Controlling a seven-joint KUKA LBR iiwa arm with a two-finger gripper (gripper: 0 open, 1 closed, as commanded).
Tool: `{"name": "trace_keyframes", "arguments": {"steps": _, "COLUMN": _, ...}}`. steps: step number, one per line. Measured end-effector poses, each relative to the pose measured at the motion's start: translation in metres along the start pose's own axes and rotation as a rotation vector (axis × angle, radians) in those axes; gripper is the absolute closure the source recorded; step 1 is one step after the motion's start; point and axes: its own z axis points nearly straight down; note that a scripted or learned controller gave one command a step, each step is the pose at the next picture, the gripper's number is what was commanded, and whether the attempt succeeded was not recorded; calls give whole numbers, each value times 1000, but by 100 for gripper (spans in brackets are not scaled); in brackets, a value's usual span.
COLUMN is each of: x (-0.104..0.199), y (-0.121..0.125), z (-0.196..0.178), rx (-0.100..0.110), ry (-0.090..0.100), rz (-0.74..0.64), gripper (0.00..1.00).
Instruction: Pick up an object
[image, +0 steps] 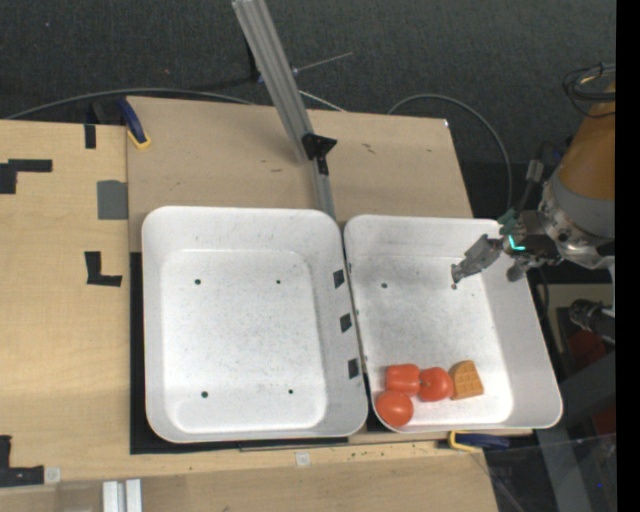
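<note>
jaws (466, 268) over rt bin (520, 330), holding nothing, gap unclear

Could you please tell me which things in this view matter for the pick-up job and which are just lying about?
For the job:
- gripper
- three red pieces
- waffle
- right bin that holds them

Lying about:
- left bin
- blue clamp
- metal pole
- black tape marks

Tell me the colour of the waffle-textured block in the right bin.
Tan-orange waffle-textured block, seen in the camera view.
</note>
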Motion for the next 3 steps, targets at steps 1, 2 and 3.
{"name": "trace_keyframes", "arguments": {"steps": 1, "x": 0, "y": 5, "z": 45, "rx": 4, "ry": 0, "rz": 1, "gripper": 0}}
{"name": "trace_keyframes", "arguments": {"steps": 2, "x": 0, "y": 3, "z": 109, "rx": 8, "ry": 1, "rz": 1, "gripper": 0}}
{"name": "trace_keyframes", "arguments": {"steps": 3, "x": 8, "y": 2, "z": 172, "rx": 8, "ry": 1, "rz": 1, "gripper": 0}}
